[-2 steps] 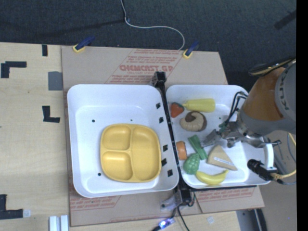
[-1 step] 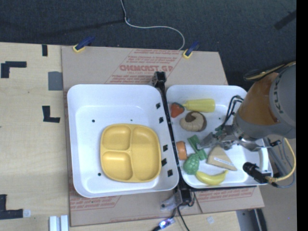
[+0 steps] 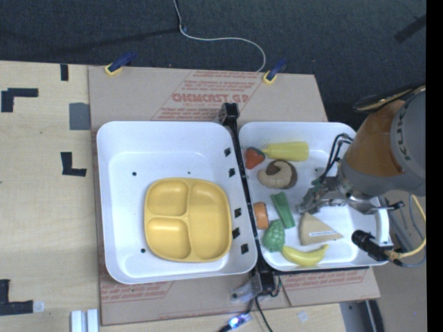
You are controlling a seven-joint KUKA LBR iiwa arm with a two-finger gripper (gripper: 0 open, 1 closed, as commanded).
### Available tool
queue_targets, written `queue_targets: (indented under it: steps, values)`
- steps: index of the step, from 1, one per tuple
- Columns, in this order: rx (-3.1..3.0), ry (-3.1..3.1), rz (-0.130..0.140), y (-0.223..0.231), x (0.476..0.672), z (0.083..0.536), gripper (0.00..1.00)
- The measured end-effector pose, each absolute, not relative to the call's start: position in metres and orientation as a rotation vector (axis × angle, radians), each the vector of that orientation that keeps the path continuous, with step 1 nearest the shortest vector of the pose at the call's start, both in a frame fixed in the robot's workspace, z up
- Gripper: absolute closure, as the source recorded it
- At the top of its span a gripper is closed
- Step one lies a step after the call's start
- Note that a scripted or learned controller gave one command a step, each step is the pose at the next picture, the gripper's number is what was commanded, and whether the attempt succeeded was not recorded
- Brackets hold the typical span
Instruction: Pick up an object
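One pale cheese wedge (image 3: pixel 317 231) (labelled face up), gripper (image 3: pixel 313 200) just above, grip state indiscernible

Glossy white plastic bins (image 3: pixel 111 185), matt yellow plastic tray (image 3: pixel 187 219), plain brown cardboard (image 3: pixel 208 95) w/ red print

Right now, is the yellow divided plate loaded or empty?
Empty. The yellow plate lies flat in the left bin, all three compartments bare; the toy food sits in the right bin.
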State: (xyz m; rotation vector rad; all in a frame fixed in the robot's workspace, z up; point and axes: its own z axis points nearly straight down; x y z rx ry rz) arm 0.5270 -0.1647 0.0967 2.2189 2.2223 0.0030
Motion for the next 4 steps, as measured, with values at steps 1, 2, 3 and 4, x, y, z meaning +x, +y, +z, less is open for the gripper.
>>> queue_targets:
  steps: [1,2,3,4]
  values:
    - [2.219,2.220,0.002,-0.174,0.533,0.150,1.00]
    - [2.219,2.221,0.001,-0.173,0.531,0.193,1.00]
    - [2.219,2.222,0.001,-0.172,0.531,0.226,1.00]
    - [2.217,2.230,-0.001,-0.119,0.527,0.214,1.00]
